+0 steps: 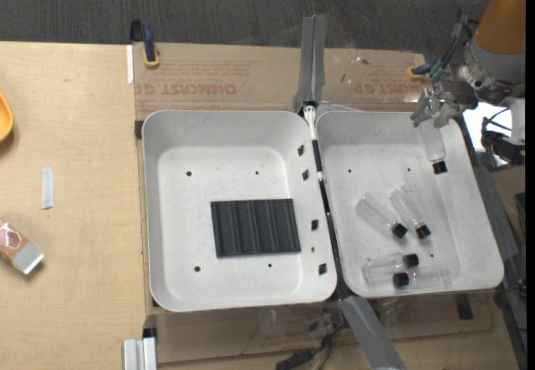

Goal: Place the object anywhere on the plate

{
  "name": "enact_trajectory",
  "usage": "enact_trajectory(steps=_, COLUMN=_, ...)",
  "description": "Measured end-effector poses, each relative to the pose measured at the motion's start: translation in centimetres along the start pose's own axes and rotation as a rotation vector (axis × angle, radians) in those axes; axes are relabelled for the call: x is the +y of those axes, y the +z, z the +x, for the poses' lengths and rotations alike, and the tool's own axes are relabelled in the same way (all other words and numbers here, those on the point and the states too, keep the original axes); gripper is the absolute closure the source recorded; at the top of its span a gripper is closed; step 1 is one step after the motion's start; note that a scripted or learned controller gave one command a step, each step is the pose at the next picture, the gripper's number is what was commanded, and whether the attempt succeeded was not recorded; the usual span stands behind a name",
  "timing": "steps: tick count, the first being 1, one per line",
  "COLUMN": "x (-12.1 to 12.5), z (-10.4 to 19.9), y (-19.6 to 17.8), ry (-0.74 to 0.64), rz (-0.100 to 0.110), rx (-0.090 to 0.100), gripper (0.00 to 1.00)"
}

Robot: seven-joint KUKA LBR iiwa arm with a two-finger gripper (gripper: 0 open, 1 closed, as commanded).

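Listing from the frame's left edge: an orange object (pixel 4 118), cut off by the edge; a small pale strip (pixel 47 188) lying on the wooden bench (pixel 75 109); a wrapped item (pixel 18 248) with a red-and-white end at lower left.

Left bin (pixel 167 143): white, shallow, holding a dark ribbed rectangular plate (pixel 254 226) lying flat at its centre.

Between the bins: a grey divider bar (pixel 313 59) running up to the cardboard sheet (pixel 251 80) behind them.

Right bin (pixel 351 143): white, holding four loose clear vials with black caps, two angled at mid-right (pixel 380 216) (pixel 410 211), two lying side by side near the lower edge (pixel 393 261) (pixel 418 276).

Upper right: gripper (pixel 433 122), below the arm's orange band (pixel 506 17), over the right bin's far corner. A fifth clear vial (pixel 435 149) hangs upright, cap down, directly beneath it; whether the fingers clamp it cannot be told.
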State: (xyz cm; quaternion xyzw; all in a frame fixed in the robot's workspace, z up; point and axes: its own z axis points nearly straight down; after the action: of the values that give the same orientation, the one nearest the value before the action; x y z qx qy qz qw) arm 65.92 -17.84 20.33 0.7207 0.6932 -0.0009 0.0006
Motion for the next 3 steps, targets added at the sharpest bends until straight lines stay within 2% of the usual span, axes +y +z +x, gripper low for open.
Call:
enact_trajectory(steps=1, x=-2.4, z=6.7, y=-6.6, ry=0.266, rz=0.002, rx=0.001, gripper=1.0)
enact_trajectory(steps=2, x=-0.7, z=16.8, y=-10.5, ry=1.167, rz=0.003, rx=0.0, gripper=1.0)
enact_trajectory(steps=3, x=-5.5, z=25.5, y=-7.5, ry=1.296, rz=0.002, rx=-0.001, gripper=1.0)
